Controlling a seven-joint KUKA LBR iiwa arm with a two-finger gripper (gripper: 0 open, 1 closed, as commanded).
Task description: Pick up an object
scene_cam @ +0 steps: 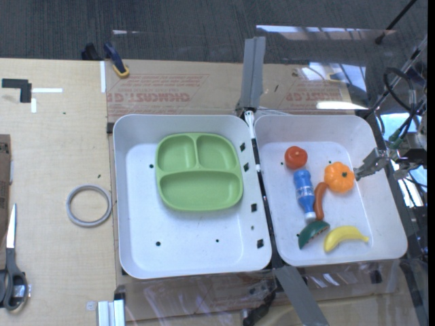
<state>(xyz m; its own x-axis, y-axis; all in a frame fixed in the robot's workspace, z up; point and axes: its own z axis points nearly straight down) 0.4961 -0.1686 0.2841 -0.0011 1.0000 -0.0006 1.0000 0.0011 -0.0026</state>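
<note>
The right bin (380,246) holds several toys. A red tomato (295,157) lies toward the back, with a blue bottle (304,191) just in front of it. An orange pumpkin (339,178) sits to the right, and a thin orange pepper (319,197) lies beside the bottle. A dark green piece (312,233) and a yellow banana (345,237) lie near the front wall. My gripper (369,166) is low at the bin's right rim, just right of the pumpkin, with nothing seen in it.
The left bin (136,243) holds a green divided plate (199,171). On the wooden bench to the left lie a grey tape ring (89,204) and scissors (12,277). Cables and metal frame parts crowd the right side beyond the bin.
</note>
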